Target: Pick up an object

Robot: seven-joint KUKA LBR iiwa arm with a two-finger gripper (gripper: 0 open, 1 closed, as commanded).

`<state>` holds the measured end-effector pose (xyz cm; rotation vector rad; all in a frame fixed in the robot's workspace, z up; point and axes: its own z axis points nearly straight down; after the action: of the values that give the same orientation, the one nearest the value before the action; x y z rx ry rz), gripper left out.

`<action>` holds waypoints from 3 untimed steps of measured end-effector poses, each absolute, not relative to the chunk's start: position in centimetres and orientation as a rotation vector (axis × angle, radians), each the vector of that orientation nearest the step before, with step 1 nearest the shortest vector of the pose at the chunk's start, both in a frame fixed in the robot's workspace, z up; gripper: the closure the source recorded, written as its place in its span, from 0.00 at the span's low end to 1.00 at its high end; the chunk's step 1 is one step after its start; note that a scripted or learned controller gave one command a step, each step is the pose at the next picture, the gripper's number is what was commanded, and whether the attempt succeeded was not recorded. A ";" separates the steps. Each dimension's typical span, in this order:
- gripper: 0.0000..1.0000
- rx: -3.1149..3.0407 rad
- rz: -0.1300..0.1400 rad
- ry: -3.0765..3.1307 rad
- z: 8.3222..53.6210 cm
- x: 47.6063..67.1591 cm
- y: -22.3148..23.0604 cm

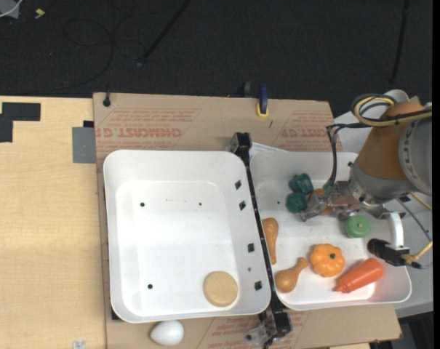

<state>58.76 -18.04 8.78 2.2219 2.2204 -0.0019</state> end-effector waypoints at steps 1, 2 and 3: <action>0.00 2.225 -0.019 2.246 8.6 63.2 -19.3; 1.00 2.222 -0.020 2.243 9.5 63.0 -19.4; 1.00 2.217 0.001 2.228 13.5 64.5 -13.8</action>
<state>64.49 -13.84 13.49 2.2165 2.2275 0.0007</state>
